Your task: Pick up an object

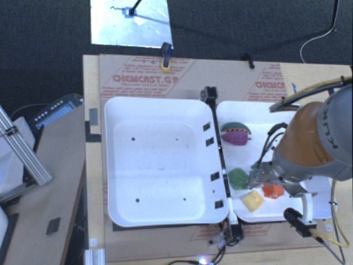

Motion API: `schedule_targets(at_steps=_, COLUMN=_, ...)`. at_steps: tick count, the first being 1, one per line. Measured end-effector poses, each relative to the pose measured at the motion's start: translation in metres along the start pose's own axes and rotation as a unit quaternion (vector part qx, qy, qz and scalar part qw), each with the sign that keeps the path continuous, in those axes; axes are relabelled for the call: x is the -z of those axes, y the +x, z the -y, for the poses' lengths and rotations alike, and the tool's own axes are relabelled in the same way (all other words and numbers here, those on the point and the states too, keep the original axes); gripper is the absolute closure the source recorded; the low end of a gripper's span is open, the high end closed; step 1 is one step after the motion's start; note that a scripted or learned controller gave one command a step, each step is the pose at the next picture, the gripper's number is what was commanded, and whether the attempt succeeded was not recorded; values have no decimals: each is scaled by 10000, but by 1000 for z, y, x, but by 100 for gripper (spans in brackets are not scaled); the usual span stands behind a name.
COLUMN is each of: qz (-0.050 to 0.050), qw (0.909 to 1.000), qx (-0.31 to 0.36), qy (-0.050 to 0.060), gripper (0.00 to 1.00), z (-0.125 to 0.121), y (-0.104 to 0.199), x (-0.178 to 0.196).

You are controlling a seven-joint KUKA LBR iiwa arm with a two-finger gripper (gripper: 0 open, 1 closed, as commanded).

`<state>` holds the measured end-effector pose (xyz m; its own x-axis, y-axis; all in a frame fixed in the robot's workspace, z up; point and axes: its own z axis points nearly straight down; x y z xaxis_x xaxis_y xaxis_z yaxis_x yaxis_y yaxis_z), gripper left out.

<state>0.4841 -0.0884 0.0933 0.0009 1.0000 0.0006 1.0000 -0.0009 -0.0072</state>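
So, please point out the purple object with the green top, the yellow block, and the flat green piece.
Purple object with green top (236, 136), camera view, purple body.
Yellow block (253, 200), camera view, top face.
Flat green piece (238, 178), camera view, middle.

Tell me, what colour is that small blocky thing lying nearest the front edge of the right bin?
Pale yellow: the small yellow block, seen in the camera view.

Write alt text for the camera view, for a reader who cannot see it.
A grey and orange robot arm reaches from the right over the right white bin, its gripper low among a green object, an orange-red object and a yellow block. A purple and green object lies farther back. The left white bin sits alongside.
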Motion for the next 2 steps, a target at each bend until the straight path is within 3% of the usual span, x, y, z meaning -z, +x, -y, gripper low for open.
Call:
schedule_targets(at_steps=1, qz=18, qw=10000, qx=21, qy=-64, gripper=100, z=-57, y=-33, x=-9)
schedule_targets(at_steps=2, qz=-1, qw=10000, qx=-5, qy=-23, gripper=100, z=0, y=-39, x=-9)
